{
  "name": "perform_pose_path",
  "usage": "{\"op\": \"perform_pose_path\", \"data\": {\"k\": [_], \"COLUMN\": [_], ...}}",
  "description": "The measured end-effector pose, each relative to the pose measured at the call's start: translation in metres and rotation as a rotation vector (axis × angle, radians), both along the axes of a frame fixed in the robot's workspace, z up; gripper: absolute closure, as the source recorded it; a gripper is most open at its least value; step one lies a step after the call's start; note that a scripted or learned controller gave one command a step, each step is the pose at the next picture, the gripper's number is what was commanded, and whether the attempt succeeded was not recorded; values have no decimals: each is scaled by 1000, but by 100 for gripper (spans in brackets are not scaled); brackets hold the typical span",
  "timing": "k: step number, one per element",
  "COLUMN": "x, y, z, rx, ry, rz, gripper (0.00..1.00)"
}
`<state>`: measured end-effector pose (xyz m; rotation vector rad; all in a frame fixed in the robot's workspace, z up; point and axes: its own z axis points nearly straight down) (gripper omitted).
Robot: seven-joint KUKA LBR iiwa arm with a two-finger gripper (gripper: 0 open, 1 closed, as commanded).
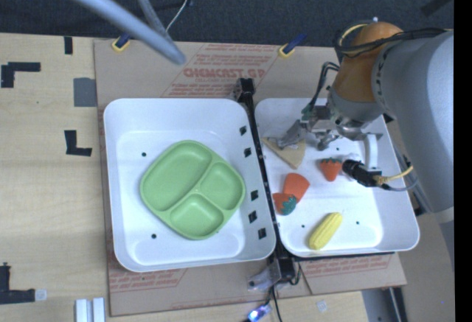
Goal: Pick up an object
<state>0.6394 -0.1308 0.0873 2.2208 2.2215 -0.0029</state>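
The gripper (304,130) is low in the right bin (394,236), and I cannot tell how its jaws stand. A tan wedge (288,153) lies just beside it. Nearer are two orange carrots (293,186) (330,169) and a yellow corn cob (325,230). A green divided plate (193,189) sits in the left bin (122,118). Red writing on the cardboard (221,71) is too blurred to read.

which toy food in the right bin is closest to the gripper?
The tan wedge, right beside the gripper; the corn and orange pieces lie farther toward the near edge.
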Motion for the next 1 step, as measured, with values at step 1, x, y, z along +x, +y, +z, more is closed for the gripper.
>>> {"op": "perform_pose_path", "data": {"k": [1], "x": [2], "y": [-3], "z": [16], "rx": [-6], "ry": [-7], "rz": [-1], "gripper": [100]}}
